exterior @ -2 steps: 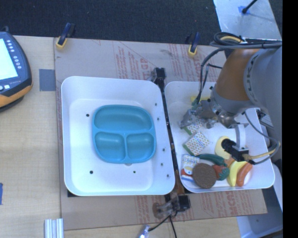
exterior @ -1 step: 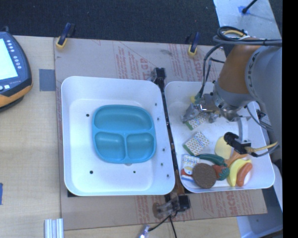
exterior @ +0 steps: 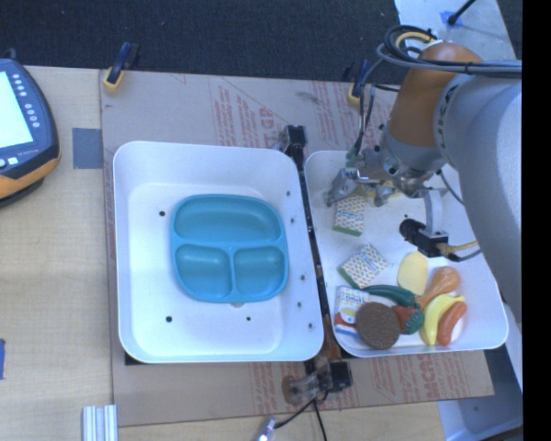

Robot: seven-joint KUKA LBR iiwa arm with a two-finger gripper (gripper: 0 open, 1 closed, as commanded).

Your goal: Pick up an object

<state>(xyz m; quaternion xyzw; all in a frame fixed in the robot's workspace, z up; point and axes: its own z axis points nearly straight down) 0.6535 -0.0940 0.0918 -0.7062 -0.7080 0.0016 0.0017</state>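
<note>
One green-and-white checked packet, upper centre-right of frame, long axis near vertical, slightly tilted. Gripper directly above it, fingers spread, pinching nothing.

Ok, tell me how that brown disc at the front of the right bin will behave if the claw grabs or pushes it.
The brown disc lies flat, so it will probably slide rather than roll if pushed. It looks thin and low, so a top grasp may find little edge to pinch. It sits against a white packet and a red piece, so a push would likely shift those too.
</note>
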